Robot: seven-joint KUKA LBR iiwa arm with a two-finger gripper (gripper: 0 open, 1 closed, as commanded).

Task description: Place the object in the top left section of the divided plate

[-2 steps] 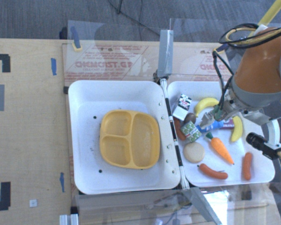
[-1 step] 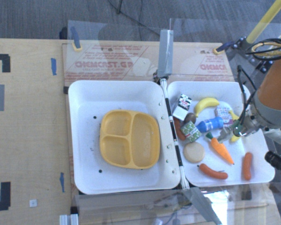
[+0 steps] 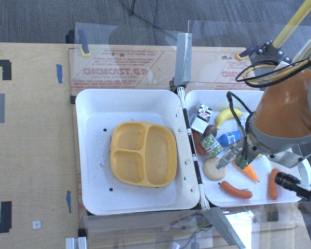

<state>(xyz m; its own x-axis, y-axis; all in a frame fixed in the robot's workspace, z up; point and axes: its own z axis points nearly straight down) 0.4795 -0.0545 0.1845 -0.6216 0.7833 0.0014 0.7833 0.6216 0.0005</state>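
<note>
A yellow divided plate (image 3: 143,153) lies in the left white bin (image 3: 93,113); its top left section (image 3: 127,136) holds nothing. My gripper (image 3: 232,158) hangs low over the middle of the right bin (image 3: 259,198), just above a round beige disc (image 3: 214,169) and beside an orange carrot (image 3: 252,173). The orange-banded wrist (image 3: 282,113) hides the bin's right part. I see nothing clearly held.
The right bin also holds a banana (image 3: 229,116), a blue bottle (image 3: 229,138), a green packet (image 3: 211,146), a white box (image 3: 202,116) and two red sausages (image 3: 236,190) (image 3: 272,184). A ridge (image 3: 189,144) separates the bins. Cables (image 3: 269,69) loop above the arm.
</note>
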